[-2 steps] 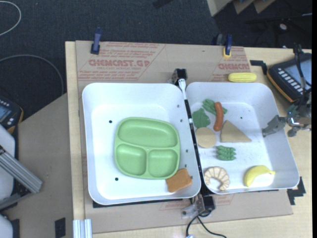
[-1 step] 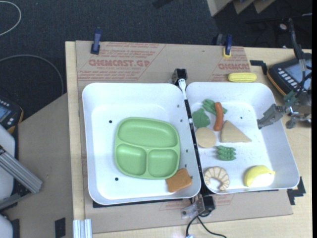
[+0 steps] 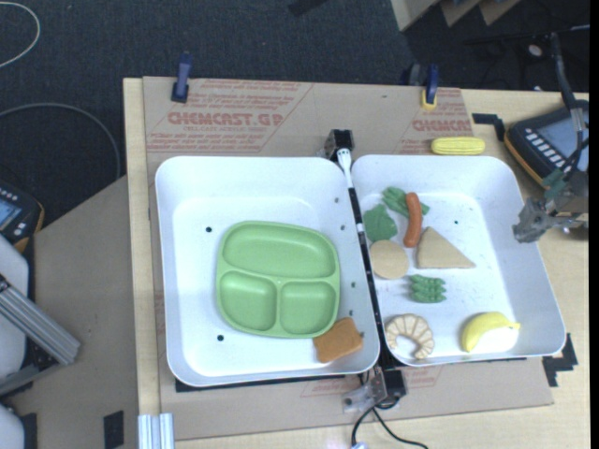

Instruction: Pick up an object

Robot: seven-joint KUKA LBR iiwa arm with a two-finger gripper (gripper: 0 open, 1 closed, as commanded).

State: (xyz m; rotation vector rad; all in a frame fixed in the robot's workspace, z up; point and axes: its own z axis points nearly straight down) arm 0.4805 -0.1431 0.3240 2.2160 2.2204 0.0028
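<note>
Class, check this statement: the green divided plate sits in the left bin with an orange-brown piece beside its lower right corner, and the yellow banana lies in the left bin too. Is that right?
Not quite. The camera view shows the banana in the right bin, near its lower right corner. The rest holds: the green divided plate sits in the left bin, with the orange-brown piece beside its lower right corner.

— We can read red lettering on the brown board (image 3: pixel 281 110) behind the left bin (image 3: pixel 178 251): "CHEMCAST G P".
— And we see more red print behind the right bin (image 3: pixel 524 251), too small to read.
</note>
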